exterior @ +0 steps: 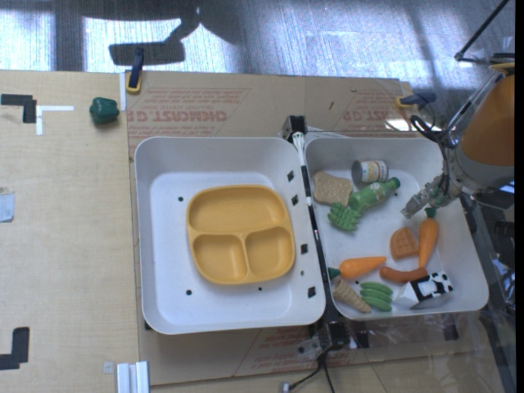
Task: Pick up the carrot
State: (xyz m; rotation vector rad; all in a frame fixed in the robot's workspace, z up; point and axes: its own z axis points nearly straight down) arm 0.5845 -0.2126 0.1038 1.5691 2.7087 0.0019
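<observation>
The arm reaches in from the right, its gripper [422, 203] low over the right bin [467, 301]; I cannot tell its state. The carrot [426, 240] just below stands nearly upright, leafy end toward the gripper.

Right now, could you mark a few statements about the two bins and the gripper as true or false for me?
1. The yellow divided plate sits in the left bin. True.
2. The gripper is over the left bin. False: it is over the right bin, near its right wall.
3. An upright carrot lies just below the gripper. True.
4. The green bottle rests on the yellow plate. False: it lies in the right bin, beside the small can.
5. A second carrot lies in the right bin. True.
6. The yellow plate holds pea pods. False: the pea pods lie in the right bin.
</observation>
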